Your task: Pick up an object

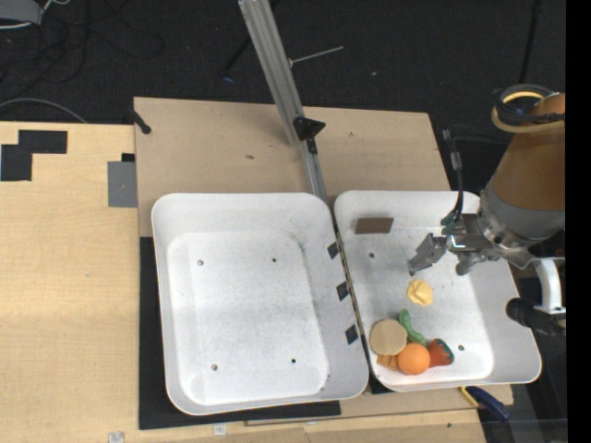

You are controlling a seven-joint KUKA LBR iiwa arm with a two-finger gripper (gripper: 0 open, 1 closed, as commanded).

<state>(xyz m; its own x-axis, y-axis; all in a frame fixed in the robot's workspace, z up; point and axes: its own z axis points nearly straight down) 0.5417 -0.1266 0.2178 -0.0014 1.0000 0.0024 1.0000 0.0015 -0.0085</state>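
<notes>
A: What's in the left bin?

B: I see nothing in it. The right bin has a brown block at the far side, a yellow piece in the middle, and a tan disc, an orange ball and a red piece at the near edge.

A: And the gripper?

B: It hangs above the yellow piece, fingers spread, gripping nothing. I judge this the approach; next it should drop straight down and close.

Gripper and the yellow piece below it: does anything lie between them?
No. In the camera view, only bare bin floor separates the gripper from the yellow piece.
</notes>
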